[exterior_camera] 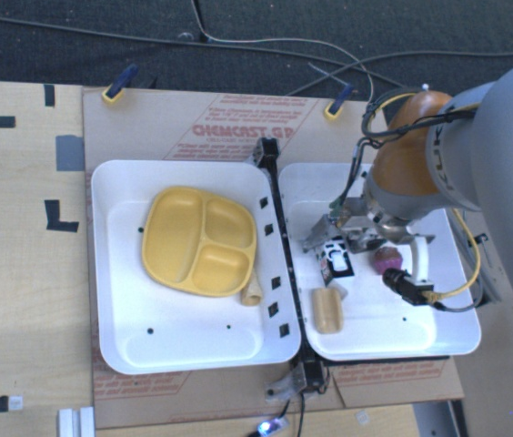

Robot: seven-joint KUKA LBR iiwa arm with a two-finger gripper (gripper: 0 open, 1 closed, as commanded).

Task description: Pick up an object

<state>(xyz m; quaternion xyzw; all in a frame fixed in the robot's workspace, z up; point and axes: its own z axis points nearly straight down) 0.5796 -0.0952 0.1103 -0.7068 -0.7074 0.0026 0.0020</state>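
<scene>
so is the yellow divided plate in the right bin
No, the yellow divided plate lies in the left bin; the right bin holds a tan block and small items under the arm.

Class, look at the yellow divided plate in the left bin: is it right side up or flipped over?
Right side up. The yellow divided plate shows its three recessed compartments facing the camera, lying flat in the left bin.
</scene>
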